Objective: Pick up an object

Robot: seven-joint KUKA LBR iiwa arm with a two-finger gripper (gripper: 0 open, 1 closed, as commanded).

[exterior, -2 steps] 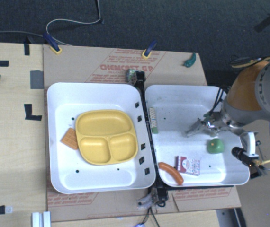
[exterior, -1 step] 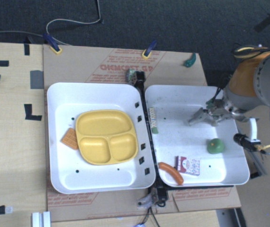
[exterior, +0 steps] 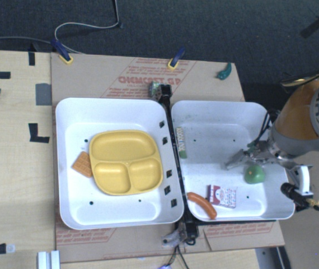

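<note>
The claw [exterior: 250,157] hangs beside the green ball [exterior: 254,175]; its state I cannot tell. The ball looks light, smooth, prone to roll: grip across its middle.

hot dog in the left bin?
No. The hot dog lies in the right bin, near its front edge beside the small carton; the left bin holds the yellow tray.

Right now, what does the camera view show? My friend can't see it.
A grey robot arm reaches into the right white bin, its gripper just above a green ball. A sausage and small card lie nearby; the left bin holds a yellow divided tray.
</note>
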